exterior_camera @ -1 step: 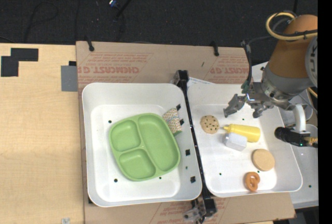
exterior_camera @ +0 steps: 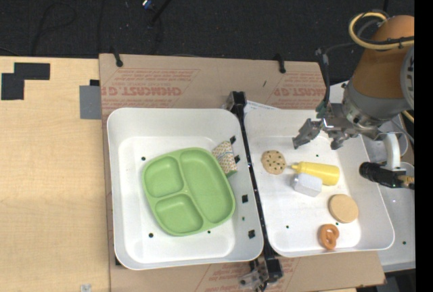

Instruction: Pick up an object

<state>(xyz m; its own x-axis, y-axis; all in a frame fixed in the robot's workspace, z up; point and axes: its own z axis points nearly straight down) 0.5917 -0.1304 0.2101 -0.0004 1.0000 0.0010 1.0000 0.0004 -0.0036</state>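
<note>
You see a glossy green plastic plate [exterior_camera: 188,190], smooth white plastic bins [exterior_camera: 128,243], matt brown cardboard [exterior_camera: 176,81], shiny yellow bottle [exterior_camera: 316,172].

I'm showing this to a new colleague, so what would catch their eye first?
Probably the green divided plate, which lies in the left bin and takes up most of it. Next, the arm's pincer over the right bin, just above a yellow bottle and a cookie.
</note>
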